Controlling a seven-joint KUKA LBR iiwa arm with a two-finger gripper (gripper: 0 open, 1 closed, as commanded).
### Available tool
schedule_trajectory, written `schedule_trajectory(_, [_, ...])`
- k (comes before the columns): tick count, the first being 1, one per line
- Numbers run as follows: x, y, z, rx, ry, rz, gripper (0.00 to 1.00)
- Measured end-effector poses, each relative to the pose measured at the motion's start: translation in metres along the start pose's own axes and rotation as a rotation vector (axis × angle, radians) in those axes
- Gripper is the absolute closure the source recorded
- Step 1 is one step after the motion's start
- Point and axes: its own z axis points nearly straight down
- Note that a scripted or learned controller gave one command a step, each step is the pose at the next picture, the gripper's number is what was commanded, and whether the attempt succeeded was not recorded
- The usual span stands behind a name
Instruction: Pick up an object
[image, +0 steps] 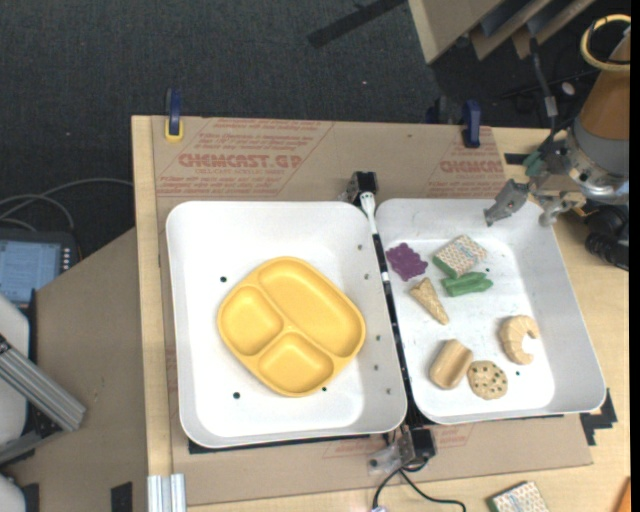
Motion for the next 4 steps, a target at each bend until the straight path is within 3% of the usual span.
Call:
schedule_trajectory(1, [0.017,-0.014,0.093,-0.014,-0.003,-0.001,0.00])
schedule_trajectory(3, [0.012,-0.071,0.104,-0.012,-0.001,0.002,0.00])
schedule_trajectory(4, [0.013,-0.068,0.093,-0.017,-0.002,0.000,1.00])
